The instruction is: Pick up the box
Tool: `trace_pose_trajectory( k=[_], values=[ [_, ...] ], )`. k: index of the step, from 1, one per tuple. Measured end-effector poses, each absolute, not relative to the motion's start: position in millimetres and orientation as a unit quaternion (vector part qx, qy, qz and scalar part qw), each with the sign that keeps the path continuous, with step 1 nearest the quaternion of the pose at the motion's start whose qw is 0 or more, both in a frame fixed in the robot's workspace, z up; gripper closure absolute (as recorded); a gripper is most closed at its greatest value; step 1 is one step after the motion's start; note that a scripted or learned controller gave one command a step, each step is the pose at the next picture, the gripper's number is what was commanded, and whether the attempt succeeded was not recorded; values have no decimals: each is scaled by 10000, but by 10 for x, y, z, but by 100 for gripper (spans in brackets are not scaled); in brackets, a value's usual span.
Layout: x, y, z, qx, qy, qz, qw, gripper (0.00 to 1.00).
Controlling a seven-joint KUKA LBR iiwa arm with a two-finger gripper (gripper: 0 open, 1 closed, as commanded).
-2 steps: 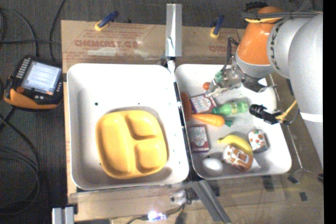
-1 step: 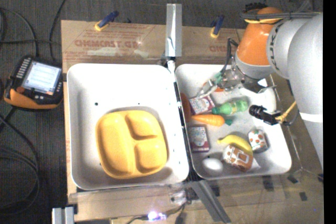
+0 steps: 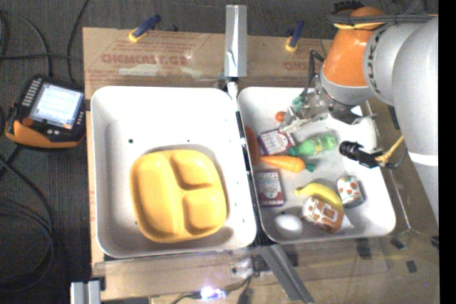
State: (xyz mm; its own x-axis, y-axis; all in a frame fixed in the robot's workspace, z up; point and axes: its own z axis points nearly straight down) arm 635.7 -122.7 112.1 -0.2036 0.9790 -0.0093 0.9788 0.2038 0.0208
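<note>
You see 2 smooth white plastic bins (image 3: 107, 153) on a matt brown cardboard sheet (image 3: 157, 57); the yellow divided tray (image 3: 178, 194) looks glossy plastic, the small box (image 3: 269, 189) printed paper, the arm (image 3: 413, 75) smooth grey.

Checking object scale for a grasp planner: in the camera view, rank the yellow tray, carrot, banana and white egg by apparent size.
1. Yellow tray, by far.
2. Carrot and banana: look alike, so no ranking between them.
3. Egg, smallest.

Right bin (image 3: 385, 221) crowded, carrot (image 3: 283, 162), banana (image 3: 318, 191), green bottle (image 3: 312, 146) packed close, left bin (image 3: 114, 110) open around yellow tray (image 3: 179, 192)
</note>
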Motion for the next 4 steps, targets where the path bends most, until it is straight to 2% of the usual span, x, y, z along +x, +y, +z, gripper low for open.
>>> trace_pose_trajectory(
  k=[1,2,3,4],
  values=[
    [6357,-1225,1120,6308,7759,52,100,0],
    [6520,-1398,948,6150,7885,49,44,0],
    [6561,-1395,1070,6137,7894,64,110,100],
    [6541,-1395,1035,6138,7894,44,80,0]
  ],
)
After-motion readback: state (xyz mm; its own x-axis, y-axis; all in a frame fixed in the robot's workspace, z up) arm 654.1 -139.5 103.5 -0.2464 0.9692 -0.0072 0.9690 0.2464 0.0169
